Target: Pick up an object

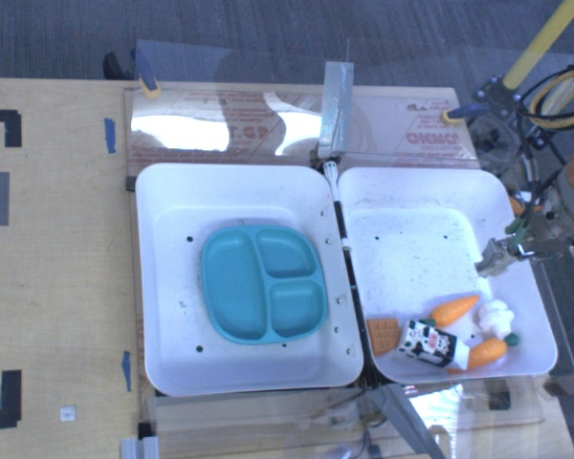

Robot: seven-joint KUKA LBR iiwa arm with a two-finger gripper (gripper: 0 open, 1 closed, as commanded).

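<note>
White plastic is seen across the camera view: two shallow bins set side by side on the wooden bench (48,256). In the left bin (163,199) a teal plastic divided plate (264,282) is laid flat near the middle, three compartments showing, nothing on it.

The right bin (402,199) is where the pickable things are gathered, all down at its near right corner. An orange toy carrot (455,308) is lying tilted there, with a small white lumpy toy (497,316) just beside it and a second orange carrot-like piece (487,353) below that. A black-and-white patterned box (429,342) is resting between them and a tan waffle-like square (384,334), which is set close to the divider between the bins.

The gripper (502,254) is caught at the right bin's right rim, above the cluster and apart from every piece. It is small and blurred here, so its opening cannot be told, and nothing is seen carried under it.

As for progress, the pick is judged not yet made: every object is resting on the bin floor. A descent onto one piece, a closing and a lift are all left to be done, the upper carrot being the nearest candidate.
</note>
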